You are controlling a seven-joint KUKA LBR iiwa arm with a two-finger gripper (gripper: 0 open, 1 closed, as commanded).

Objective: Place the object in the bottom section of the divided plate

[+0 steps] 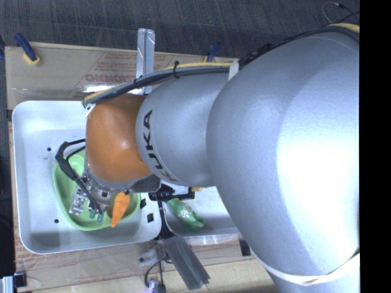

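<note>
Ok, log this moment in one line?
arm: over left bin | gripper: above green plate | carrot: on plate edge | green item: right bin

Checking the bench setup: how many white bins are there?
2. The left bin holds the green plate; the right bin lies mostly hidden under the arm.

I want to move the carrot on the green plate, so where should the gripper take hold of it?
Probably across the thick upper half of the carrot, coming down from above. It lies tilted on the green plate, tapering to a thin tip at its lower end, so the wider part gives a surer hold. The arm hides the surroundings.
</note>
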